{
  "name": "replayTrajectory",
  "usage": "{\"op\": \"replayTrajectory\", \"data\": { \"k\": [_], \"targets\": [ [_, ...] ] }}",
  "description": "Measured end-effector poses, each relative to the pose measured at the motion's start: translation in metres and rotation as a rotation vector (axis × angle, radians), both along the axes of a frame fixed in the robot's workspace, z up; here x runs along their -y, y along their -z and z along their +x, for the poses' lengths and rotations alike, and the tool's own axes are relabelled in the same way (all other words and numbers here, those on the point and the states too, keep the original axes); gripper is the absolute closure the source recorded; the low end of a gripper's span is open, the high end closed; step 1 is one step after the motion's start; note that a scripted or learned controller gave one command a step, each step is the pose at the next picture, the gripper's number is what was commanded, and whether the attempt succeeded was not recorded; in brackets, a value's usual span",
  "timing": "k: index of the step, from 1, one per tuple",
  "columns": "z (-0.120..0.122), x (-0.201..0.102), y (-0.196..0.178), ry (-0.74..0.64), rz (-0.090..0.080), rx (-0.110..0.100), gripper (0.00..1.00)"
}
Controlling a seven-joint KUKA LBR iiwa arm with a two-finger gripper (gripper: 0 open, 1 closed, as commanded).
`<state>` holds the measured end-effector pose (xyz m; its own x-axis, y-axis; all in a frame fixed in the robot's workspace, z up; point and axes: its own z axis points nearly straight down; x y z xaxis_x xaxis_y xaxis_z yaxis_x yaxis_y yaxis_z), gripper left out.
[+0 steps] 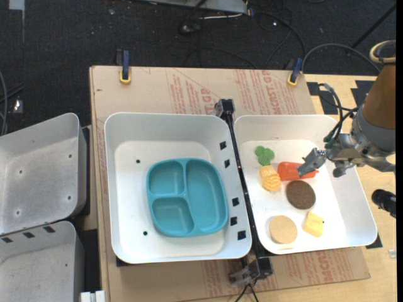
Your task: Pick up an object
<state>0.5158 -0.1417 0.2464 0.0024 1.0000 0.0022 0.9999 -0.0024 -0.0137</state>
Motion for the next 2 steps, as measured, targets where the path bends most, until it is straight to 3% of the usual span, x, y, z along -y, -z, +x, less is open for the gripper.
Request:
{"op": "replayTrajectory", "data": {
  "k": [1, 2],
  "targets": [
    [0.002, -0.001, -0.007, -0.003, -0.002, 0.013, 0.0],
    [0.0, 0.002, 0.037, -0.001, -0.002, 0.01, 0.0]
  ]
}}
